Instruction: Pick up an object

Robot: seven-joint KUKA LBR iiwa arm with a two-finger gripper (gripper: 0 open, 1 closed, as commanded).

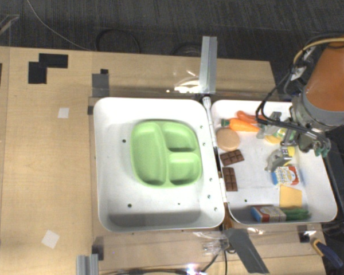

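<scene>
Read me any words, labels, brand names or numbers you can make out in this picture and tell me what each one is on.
No text can be read here.
Blue and white packet under the gripper: printing too blurred to read.
Small blue and red box at the right bin's near edge: markings too small to read.
Black shapes on the bench: plain patches, no letters.

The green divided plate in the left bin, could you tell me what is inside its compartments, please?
The green divided plate shows bare green compartments, nothing resting in them. The bin floor beneath it is covered.

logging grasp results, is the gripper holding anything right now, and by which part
Cannot tell: the gripper hangs over the right bin just above a blue packet, with no item visibly between them.
</scene>
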